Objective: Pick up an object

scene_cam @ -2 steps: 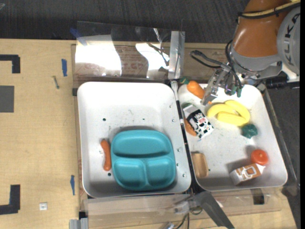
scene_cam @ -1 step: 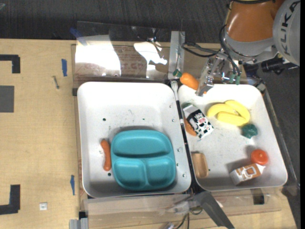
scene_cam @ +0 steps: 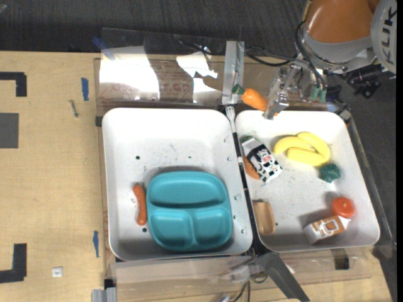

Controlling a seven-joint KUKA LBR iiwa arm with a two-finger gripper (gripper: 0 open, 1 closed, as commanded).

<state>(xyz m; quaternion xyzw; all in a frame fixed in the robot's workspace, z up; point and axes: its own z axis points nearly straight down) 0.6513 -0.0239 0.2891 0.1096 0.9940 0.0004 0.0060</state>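
Nearest the lens, we take the teal tray (scene_cam: 187,211) as our landmark; it lies flat in the left bin (scene_cam: 119,143), filling the near half. Touching the tray's left edge lies a sausage (scene_cam: 140,204), wedged between tray and bin wall, so access from above is tight.

Right of the tray, in the right bin (scene_cam: 362,181), we find a bread slice (scene_cam: 263,218) against the dividing wall, a carton (scene_cam: 325,228) and a tomato (scene_cam: 343,207) just beside it. Farther back lie a spotted box (scene_cam: 265,162), bananas (scene_cam: 303,148) and broccoli (scene_cam: 329,172).

Far right and behind the tray, the gripper (scene_cam: 272,111) hangs at the right bin's back rim, near a carrot (scene_cam: 254,98) resting outside the bins. We cannot tell how its fingers stand; nothing is seen held. We judge no target yet engaged; rim and divider obstruct the carrot.
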